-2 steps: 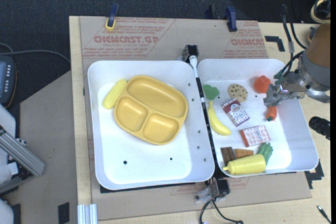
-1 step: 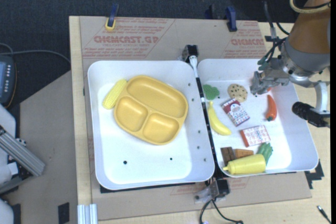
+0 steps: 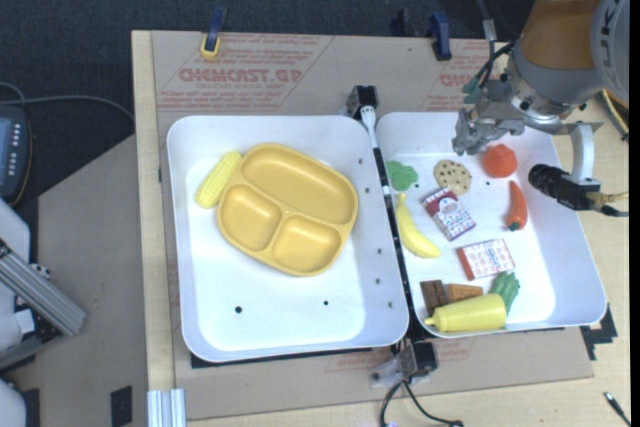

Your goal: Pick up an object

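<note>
My gripper (image 3: 478,137) hangs over the back of the right bin (image 3: 578,260), just behind a round cookie (image 3: 453,176) and to the left of a red tomato (image 3: 499,160). Nothing shows in its grasp. Also lying in this bin are a red chili pepper (image 3: 516,206), a green leafy piece (image 3: 402,176), a banana (image 3: 414,231), a red snack packet (image 3: 449,213), a red-and-white box (image 3: 487,259), a brown chocolate piece (image 3: 446,293) and a yellow vegetable with a green top (image 3: 470,314).
The left bin (image 3: 280,310) holds a yellow divided plate (image 3: 285,207) with a corn cob (image 3: 218,178) leaning at its left side. A black divider (image 3: 385,215) runs between the bins. A black cylinder (image 3: 562,185) juts over the right bin's right side.
</note>
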Motion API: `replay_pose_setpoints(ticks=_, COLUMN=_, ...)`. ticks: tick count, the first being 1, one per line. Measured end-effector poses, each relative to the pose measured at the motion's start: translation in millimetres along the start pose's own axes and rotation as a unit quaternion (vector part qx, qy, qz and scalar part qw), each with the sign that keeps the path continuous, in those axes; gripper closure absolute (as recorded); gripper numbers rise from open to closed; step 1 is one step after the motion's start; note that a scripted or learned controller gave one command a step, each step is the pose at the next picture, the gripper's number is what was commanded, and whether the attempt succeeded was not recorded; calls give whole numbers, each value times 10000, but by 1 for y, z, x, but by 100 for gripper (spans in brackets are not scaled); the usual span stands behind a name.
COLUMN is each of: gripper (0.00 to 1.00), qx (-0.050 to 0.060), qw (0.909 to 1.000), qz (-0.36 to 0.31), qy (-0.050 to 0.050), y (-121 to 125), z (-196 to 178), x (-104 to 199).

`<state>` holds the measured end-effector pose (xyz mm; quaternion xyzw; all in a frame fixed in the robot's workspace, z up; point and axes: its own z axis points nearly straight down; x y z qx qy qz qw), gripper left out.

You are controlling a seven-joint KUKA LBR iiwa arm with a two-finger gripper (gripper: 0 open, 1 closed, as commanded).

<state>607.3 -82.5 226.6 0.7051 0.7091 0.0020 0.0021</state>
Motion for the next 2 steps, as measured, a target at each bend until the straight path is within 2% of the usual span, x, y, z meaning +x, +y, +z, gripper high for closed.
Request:
replay_pose_setpoints(ticks=1, gripper=100, qx=5, qw=10000, qz=6, qy=-4, y=35, z=10, x=32)
replay_pose_setpoints(ticks=2, gripper=100, qx=7, qw=10000, qz=15, qy=-3, y=58, z=12, x=54)
